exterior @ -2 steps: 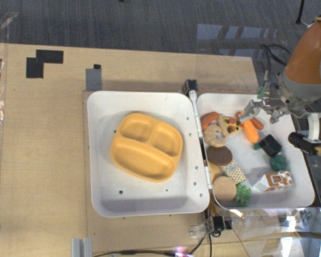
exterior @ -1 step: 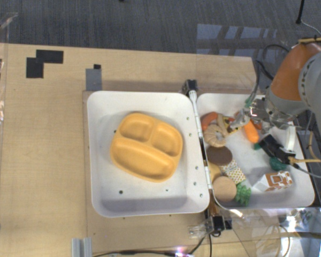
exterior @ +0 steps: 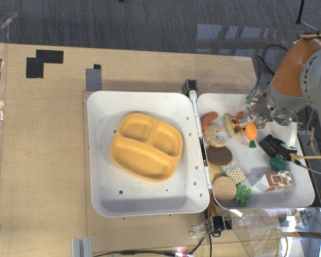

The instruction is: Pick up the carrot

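Currently the arm reaches in from the right, over the far right corner of the right bin. The tool sits low in that bin, directly above the carrot. Tool state: cannot tell, open or closed; contact with the carrot is also not resolvable.

Carrot: small, orange, green top pointing toward the near edge, in the far half of the right bin, just right of a pizza slice.

Other contents of the right bin, along its left wall from far to near:
- red sausage
- pale croissant
- dark brown disc
- tan disc, with broccoli touching its right side

A white and orange carton lies near the right wall.

The left bin holds a yellow divided plate, roughly centred. Both bins sit side by side on the bench.
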Controlling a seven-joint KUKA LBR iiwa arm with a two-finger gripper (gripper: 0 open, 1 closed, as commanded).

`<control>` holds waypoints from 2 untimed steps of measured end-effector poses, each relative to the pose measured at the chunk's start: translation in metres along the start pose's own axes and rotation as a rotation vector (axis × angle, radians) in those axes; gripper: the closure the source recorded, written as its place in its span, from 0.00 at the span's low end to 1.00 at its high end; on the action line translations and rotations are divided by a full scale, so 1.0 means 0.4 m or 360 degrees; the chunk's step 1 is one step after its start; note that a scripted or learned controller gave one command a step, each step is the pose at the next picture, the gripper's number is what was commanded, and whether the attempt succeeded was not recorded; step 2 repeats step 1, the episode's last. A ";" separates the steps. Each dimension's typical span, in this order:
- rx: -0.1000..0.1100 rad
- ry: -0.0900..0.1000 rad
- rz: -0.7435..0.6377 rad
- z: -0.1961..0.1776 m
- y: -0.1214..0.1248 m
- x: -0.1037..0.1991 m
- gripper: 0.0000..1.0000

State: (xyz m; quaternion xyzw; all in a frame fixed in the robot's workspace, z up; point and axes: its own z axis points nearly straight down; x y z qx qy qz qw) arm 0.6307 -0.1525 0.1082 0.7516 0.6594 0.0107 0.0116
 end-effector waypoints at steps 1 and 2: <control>0.0032 0.0002 -0.0100 -0.100 0.054 0.134 1.00; 0.0032 0.0002 -0.0100 -0.100 0.054 0.134 1.00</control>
